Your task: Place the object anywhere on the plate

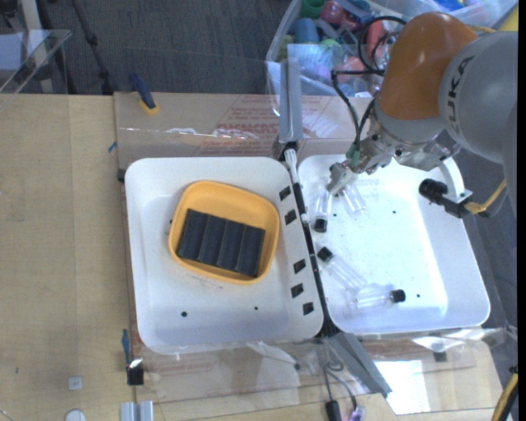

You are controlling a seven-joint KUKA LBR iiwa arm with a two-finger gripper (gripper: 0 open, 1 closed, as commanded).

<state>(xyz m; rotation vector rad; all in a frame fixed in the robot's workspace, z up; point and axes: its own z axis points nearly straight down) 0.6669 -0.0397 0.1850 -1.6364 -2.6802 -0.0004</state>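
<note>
Plate point(223, 231): you see it, yellow with a dark ribbed insert, in the left bin point(156, 321), nothing placed on it. Nearest you in the right bin point(460, 304) lies a clear object with a black cap point(374, 296), apart from everything. Farther back, the gripper point(339, 178) hangs low by the divider point(304, 247); whether it's spread or pinching, you cannot tell. Judge this the picking step; next, secure a hold, then lift clear over that divider. Clutter point(345, 25) sits beyond.

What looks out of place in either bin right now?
Little stands out. A black ridged block already lies in the yellow plate, slightly askew. Clear vial-like pieces lie scattered in the right bin, beneath the gripper.
</note>
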